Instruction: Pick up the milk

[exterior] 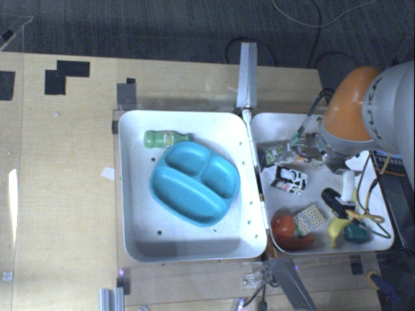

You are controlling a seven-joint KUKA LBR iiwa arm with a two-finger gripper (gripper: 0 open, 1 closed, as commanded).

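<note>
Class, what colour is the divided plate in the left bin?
Blue, seen in the camera view: divided plate.

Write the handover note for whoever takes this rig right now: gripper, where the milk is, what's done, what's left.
Gripper: low over the far part of the right bin; whether it is open or shut cannot be made out, and nothing shows between its fingers.
Milk: the small black-and-white carton lies on its side in the right bin, just nearer the camera than the gripper, close to the divider.
Around it: a small green packet beside the gripper, a red tomato, a patterned packet and a banana along the near edge.
Left bin: blue divided plate and a green bottle.
Done: arm brought into the right bin.
Left: grasp the milk and lift it.
</note>
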